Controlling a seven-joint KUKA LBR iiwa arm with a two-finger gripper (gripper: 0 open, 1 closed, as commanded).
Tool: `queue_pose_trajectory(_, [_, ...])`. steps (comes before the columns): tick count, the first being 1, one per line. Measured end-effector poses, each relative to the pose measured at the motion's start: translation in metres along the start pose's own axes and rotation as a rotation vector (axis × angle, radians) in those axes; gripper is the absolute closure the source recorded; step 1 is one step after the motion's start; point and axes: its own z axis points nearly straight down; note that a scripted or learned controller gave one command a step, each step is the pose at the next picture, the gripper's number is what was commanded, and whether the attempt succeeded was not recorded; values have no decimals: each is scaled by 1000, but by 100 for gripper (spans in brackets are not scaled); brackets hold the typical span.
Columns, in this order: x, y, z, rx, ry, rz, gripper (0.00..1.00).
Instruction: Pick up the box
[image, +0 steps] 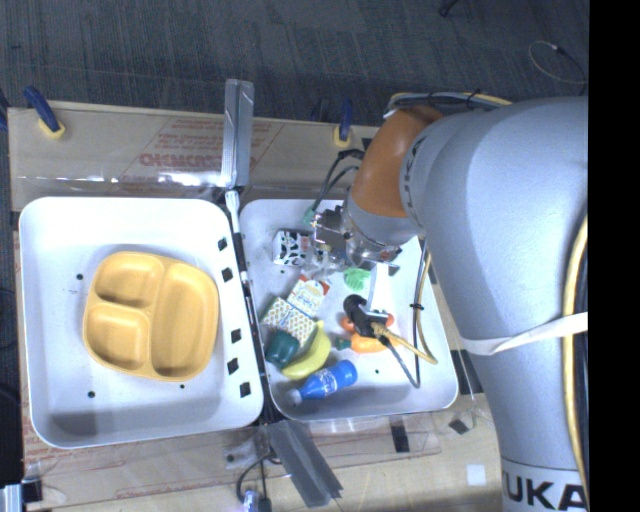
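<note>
In the right bin, a small white and orange box lies near the middle. A yellow and green patterned box sits just below and left of it. A black and white speckled packet lies at the bin's upper left. My gripper hangs low over the bin's upper part, right beside the speckled packet and a little above the white and orange box. The wrist hides its tips, and I see nothing held between them.
A yellow banana, a dark green piece and a blue bottle crowd the right bin's lower left. A green item and an orange item lie under the wrist. The left bin holds a yellow divided tray.
</note>
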Motion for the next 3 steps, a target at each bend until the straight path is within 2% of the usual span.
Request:
queue_pose_trajectory(1, [0,0,0,0,0,0,0])
queue_pose_trajectory(2, [1,0,-10,2,1,-4,100])
queue_pose_trajectory(3, [94,14,-121,1,0,72,100])
